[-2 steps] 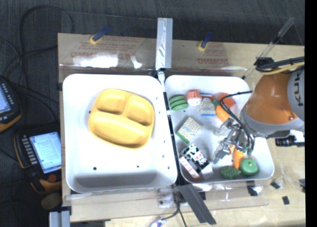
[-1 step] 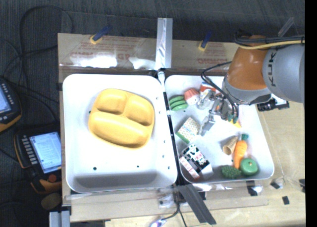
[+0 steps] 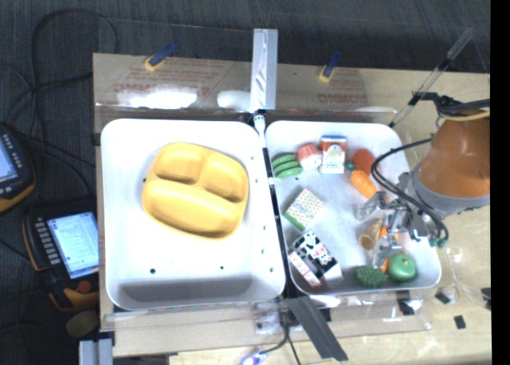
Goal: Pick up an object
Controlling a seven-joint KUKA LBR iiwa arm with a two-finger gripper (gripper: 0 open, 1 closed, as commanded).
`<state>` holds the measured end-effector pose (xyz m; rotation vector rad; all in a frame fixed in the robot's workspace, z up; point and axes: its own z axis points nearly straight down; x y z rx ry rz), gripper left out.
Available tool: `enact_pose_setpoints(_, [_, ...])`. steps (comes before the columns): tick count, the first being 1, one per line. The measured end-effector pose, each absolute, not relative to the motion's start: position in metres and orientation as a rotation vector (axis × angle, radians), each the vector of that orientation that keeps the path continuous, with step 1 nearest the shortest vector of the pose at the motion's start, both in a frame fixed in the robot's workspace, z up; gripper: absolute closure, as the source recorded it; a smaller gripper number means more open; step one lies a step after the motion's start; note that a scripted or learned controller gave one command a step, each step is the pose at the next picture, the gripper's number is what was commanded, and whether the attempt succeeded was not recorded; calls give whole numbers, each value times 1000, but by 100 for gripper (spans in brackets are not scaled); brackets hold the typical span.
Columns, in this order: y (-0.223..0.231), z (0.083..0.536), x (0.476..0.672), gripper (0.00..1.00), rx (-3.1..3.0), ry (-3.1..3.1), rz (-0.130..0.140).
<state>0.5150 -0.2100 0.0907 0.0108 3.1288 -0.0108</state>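
White plastic forms the two shallow bins, and the near wall of the right bin has a cluster of small things just inside it. A green ball-like toy lies in the near right corner, with a dark green bumpy piece just beside it on the left. Farther left along the same near edge sits a black-and-white patterned carton, tilted on its side.

Directly above the green toy the gripper hangs low in the right bin, its metal fingers pointing down among cables. Whether those fingers are spread or closed cannot be told from this angle, and nothing is clearly seen between them. A small tan cup-shaped piece lies just left of the fingers. The arm's orange band rises to the right, over the bin's rim.

Toward the middle, a checked green-and-white box lies tilted. Beyond it an orange carrot lies near the far side, and along the far wall stand a small white carton, a red-and-white piece and a green ridged vegetable.

In the left bin a large yellow divided tray lies upside down.
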Motion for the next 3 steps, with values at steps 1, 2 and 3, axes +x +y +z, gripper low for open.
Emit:
enact_pose_setpoints(1, [-180,90,579,0,-33,3126,-7])
enact_pose_setpoints(2, [-223,91,505,0,253,3116,-4])
enact_pose_setpoints(3, [-191,91,519,0,166,3122,-9])
